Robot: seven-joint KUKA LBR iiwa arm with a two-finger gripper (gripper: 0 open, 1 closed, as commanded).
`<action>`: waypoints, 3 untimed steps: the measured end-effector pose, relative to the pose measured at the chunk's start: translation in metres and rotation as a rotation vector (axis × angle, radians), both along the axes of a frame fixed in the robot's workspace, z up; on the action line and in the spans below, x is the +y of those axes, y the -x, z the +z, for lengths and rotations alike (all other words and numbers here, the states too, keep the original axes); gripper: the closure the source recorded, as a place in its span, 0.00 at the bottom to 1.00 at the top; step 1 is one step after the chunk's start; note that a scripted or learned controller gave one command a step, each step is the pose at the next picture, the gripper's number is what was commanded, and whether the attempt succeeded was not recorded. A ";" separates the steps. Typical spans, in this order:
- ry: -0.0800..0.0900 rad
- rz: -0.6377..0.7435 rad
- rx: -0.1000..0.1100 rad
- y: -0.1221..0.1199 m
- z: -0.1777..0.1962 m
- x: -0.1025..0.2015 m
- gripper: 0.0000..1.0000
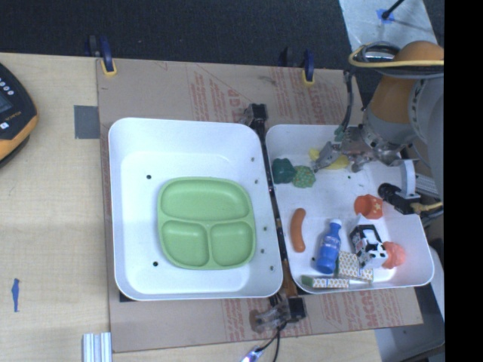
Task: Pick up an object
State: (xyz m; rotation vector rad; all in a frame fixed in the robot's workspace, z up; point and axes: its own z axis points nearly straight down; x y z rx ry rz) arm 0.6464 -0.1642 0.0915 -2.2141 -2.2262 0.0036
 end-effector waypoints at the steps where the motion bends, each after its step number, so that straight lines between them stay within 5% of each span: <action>1: 0.001 -0.003 -0.003 0.054 0.103 -0.048 0.00; 2: -0.001 -0.001 0.003 0.127 0.014 0.018 0.00; 3: 0.000 0.001 0.000 0.071 0.000 0.037 0.00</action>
